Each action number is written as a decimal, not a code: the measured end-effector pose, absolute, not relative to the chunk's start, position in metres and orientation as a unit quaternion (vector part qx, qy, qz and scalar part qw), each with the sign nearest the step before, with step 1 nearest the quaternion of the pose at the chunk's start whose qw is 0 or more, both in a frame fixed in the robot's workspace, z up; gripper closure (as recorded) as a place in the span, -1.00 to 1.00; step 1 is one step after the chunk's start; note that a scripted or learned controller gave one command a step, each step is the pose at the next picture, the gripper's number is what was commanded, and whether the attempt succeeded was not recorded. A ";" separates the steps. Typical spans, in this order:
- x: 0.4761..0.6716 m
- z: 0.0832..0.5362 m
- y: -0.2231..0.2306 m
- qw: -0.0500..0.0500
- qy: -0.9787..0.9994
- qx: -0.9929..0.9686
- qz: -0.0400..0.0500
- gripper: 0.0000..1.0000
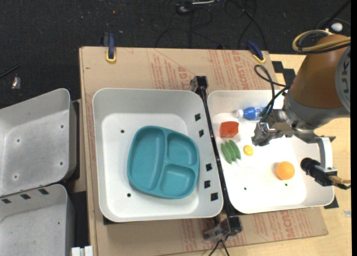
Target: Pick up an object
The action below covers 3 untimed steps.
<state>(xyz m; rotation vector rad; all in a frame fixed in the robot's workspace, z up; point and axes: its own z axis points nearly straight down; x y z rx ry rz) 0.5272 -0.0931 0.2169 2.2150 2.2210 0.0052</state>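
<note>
Seen from above, the grey arm with its orange band [318, 76] reaches in from three o'clock over the right shallow white plastic bin [268, 196]. Its dark two-finger gripper [261, 136] hangs above the middle of that bin; whether it is parted or closed cannot be told, and nothing is seen held in it.

Loose things crowd around the gripper. A small red block [229, 129] sits at its nine o'clock. A green pea-pod-shaped toy [231, 151] lies at about eight o'clock, and a small yellow piece [248, 150] lies just beside the pod, close below the gripper. A blue and white bottle-like object [250, 112] lies at eleven o'clock, partly behind black cables. An orange ball [285, 170] rests at five o'clock, well apart from the rest.

The left white bin [111, 110] holds a teal plastic plate with three compartments [163, 162].
</note>
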 end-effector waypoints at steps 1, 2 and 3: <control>0.537 0.210 -0.043 0.000 0.710 0.704 0.001 1.00; 0.547 0.210 0.018 0.000 0.710 0.704 0.001 1.00; 0.565 0.223 0.061 0.000 0.710 0.704 0.001 1.00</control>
